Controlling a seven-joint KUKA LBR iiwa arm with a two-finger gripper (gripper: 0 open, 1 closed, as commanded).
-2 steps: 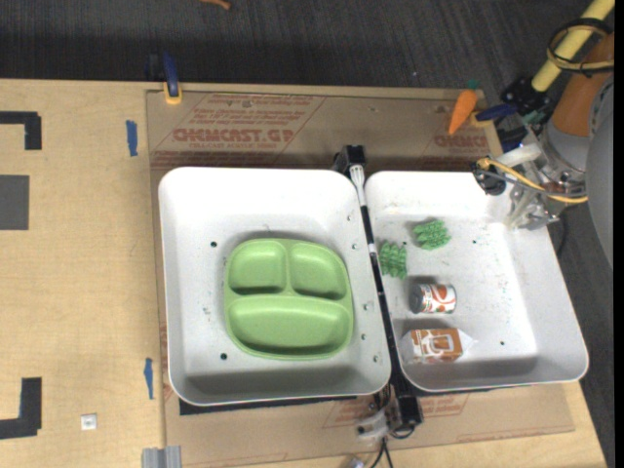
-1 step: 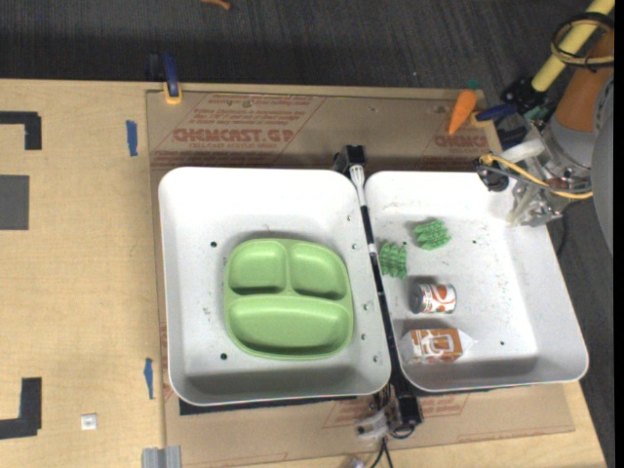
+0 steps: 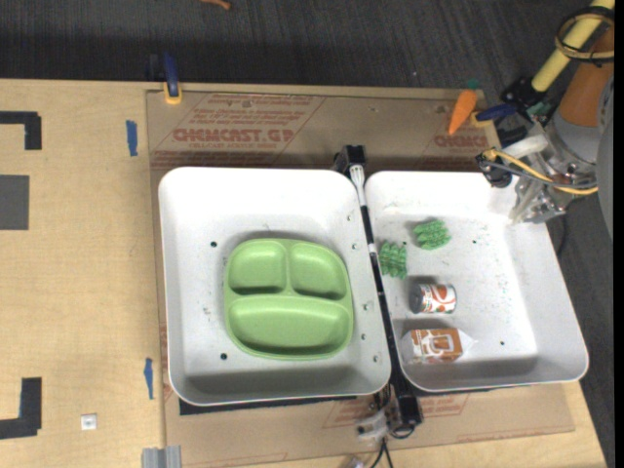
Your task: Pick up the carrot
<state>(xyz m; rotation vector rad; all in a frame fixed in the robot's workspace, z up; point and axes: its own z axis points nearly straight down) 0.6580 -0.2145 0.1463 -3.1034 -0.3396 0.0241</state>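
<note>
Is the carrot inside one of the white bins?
Out. The carrot lies on the board behind the right bin, beyond its far rim.

A flat tan cardboard-covered bench fills most of the frame, with a printed brown cardboard sheet laid across its middle. Two shallow white plastic bins sit directly on it side by side: the left bin at centre and the right bin at right, touching along a black divider strip. A small orange carrot lies on the cardboard just above the right bin. Black tape marks and blue tape bits dot the left side.
</note>
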